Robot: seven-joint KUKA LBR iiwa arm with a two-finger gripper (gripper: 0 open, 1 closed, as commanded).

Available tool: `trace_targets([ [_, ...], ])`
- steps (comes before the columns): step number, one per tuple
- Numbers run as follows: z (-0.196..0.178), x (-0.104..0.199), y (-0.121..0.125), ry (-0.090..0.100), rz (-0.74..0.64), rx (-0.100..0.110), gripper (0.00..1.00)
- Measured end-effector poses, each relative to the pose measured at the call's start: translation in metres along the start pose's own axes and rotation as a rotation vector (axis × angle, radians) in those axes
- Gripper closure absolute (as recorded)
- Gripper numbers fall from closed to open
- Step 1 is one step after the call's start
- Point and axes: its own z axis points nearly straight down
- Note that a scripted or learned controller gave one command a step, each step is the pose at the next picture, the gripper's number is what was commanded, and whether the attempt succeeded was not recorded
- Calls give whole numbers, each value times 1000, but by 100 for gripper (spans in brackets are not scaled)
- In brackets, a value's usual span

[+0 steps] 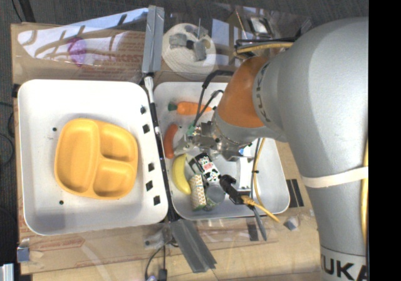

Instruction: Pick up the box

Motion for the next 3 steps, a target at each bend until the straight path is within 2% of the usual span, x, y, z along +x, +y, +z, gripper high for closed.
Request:
trace_targets([
  [1, -1, -4, 48, 0, 94, -1, 0],
  [2, -1, 5, 18, -3, -58, -2, 0],
  [3, -1, 12, 62, -1, 58, -2, 0],
])
